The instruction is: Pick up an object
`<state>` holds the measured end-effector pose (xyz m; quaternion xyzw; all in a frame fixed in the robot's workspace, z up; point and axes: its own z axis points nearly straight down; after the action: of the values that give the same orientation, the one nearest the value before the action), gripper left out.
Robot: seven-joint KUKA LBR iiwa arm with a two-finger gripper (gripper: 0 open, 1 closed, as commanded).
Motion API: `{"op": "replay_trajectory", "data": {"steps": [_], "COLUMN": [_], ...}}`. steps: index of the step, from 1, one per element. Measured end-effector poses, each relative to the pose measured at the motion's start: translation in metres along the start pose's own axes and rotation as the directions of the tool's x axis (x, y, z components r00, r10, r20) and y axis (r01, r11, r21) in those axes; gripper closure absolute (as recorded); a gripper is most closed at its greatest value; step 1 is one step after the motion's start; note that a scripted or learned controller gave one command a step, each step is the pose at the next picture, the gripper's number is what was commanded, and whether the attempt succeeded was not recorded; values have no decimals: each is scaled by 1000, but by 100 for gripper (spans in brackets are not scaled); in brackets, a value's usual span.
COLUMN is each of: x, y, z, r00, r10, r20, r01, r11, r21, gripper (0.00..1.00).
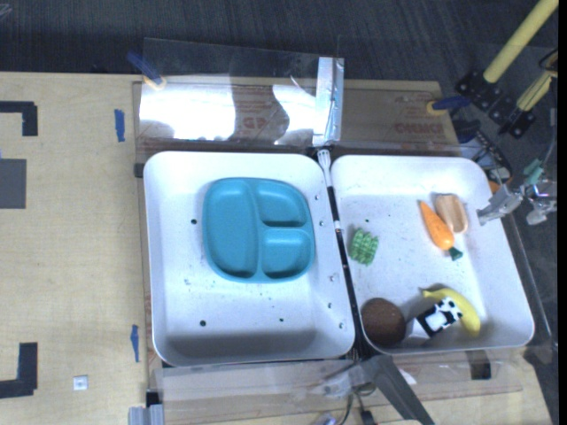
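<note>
The right bin holds several small objects. An orange carrot lies beside a tan bread roll at the upper right. A green leafy piece sits near the bin's left wall. Along the front lie a brown round ball, a yellow banana and a black-and-white toy resting against the banana. My gripper hangs over the right rim of this bin, just right of the bread roll, with nothing visibly held.
The left bin carries a blue divided plate. A clear plastic panel stands behind the left bin. Yellow poles and clamps stand at the back right.
</note>
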<state>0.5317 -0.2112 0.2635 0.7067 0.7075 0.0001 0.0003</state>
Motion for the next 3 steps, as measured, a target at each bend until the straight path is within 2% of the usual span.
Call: {"op": "replay_trajectory", "data": {"steps": [1, 2, 3], "x": [-6, 8, 6], "y": [21, 49, 49], "z": [126, 168, 159], "r00": [984, 996, 996], "r10": [177, 85, 85], "r20": [-5, -9, -4], "r01": [-177, -85, -85], "r11": [984, 996, 996], "r21": [-2, -3, -2], "gripper": [0, 0, 100]}}
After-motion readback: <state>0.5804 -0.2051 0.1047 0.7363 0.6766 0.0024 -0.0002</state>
